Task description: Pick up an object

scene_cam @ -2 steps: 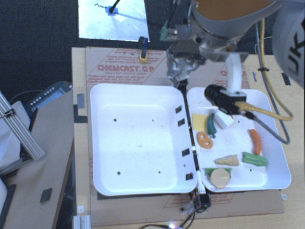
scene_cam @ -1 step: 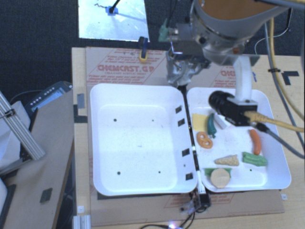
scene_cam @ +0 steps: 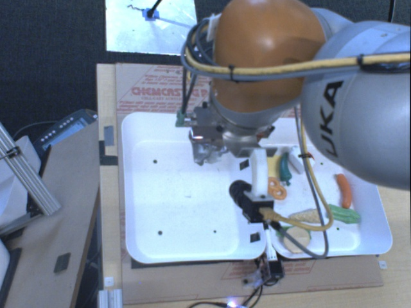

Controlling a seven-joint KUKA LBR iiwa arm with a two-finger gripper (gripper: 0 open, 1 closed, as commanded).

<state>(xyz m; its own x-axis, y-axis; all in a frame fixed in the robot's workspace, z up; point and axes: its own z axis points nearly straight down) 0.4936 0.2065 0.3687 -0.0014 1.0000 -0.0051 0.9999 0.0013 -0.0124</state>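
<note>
1. While the arm [scene_cam: 308, 76] hangs over the seam between the two bins, the gripper [scene_cam: 207, 147] sits low above the left bin [scene_cam: 160, 191]; its opening cannot be told.
2. The step looks like the approach, nothing gripped.
3. Next, it must shift to the right bin [scene_cam: 366, 236].
4. There lie an orange carrot [scene_cam: 345, 190] near the right rim and a green piece [scene_cam: 345, 214] just below it.

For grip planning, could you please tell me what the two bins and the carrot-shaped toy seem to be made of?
The bins look like smooth, glossy white moulded plastic, judging by their rounded rims and soft sheen. The carrot-shaped toy looks like orange plastic or rubber with a slight shine; too small to tell which.
</note>
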